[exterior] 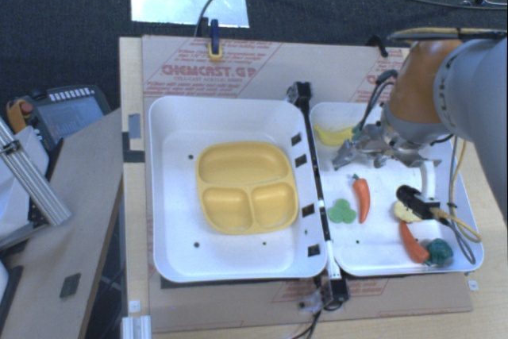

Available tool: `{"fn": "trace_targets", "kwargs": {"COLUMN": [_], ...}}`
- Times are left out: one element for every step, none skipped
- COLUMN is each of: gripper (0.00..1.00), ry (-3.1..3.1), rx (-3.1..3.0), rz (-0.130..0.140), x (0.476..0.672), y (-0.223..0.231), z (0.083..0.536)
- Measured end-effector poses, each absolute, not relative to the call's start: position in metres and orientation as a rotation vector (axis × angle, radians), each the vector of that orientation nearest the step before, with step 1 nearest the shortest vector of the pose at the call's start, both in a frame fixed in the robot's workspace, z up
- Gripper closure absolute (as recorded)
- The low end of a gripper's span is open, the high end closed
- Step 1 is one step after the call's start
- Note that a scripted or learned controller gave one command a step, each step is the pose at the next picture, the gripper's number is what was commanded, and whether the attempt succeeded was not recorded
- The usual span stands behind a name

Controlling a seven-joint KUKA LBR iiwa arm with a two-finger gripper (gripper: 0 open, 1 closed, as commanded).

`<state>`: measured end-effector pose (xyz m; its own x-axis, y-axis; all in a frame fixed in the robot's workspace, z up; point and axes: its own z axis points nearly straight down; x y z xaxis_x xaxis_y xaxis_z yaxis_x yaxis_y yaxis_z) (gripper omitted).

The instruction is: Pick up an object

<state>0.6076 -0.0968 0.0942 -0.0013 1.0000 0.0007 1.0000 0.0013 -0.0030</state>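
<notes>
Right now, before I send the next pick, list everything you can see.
left bin, right bin: 2, white, side by side
plate: 1, yellow, in left bin
centre carrot, front carrot: 2, orange, right bin
light green piece: 1, beside centre carrot
dark green piece: 1, right bin's front corner
yellow piece: 1, right bin's back
second yellow piece: 1, right of centre carrot
cardboard: 1, brown, under bins
arm: 1, grey and orange, over right bin
gripper: 1, behind centre carrot
</notes>
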Motion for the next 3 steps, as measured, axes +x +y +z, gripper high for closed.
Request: {"fn": "trace_targets", "kwargs": {"gripper": [1.0,1.0,1.0], "ry": [-2.224,-2.23,-2.229], "rx": [-2.223,-2.223,-2.221], "rz": [-0.003,-0.008,-0.005], "x": [0.609,0.61,0.612], "y": [-0.097,-0.097,-0.097], "z": [0.108,0.173,0.206]}}
